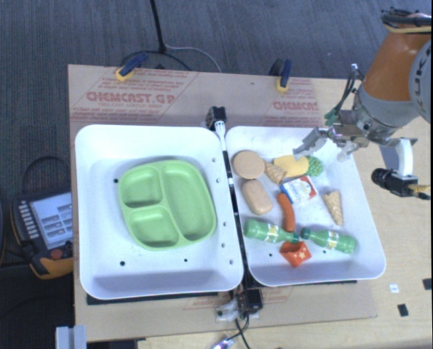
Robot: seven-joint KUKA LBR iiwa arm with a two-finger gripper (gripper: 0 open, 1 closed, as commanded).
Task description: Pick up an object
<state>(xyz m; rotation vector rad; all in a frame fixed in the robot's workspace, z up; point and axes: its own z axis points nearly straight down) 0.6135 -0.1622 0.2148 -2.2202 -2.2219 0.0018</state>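
Camera view, right half of the frame: reaching in from the upper right with the grey and orange arm (394, 71), hanging the gripper (322, 150) over the upper edge of the right bin (369, 257), keeping its two fingers spread apart and clamping on nothing. Lying just below and left of the gripper, a yellow toy (292, 166) touching a small green piece (315, 167). Crowding the rest of that bin: a round bun (249, 164) at upper left, an oval bread roll (257, 196) under it, a small carton (298, 190) in the middle, an orange sausage (287, 211) beside it, a cone (334, 208) towards the right, two green bottles (267, 231) (331, 240) lying end to end along the bottom, a red piece (296, 254) touching them. Sitting in the left bin (92, 267), centre left of the frame, a green divided plate (165, 202).
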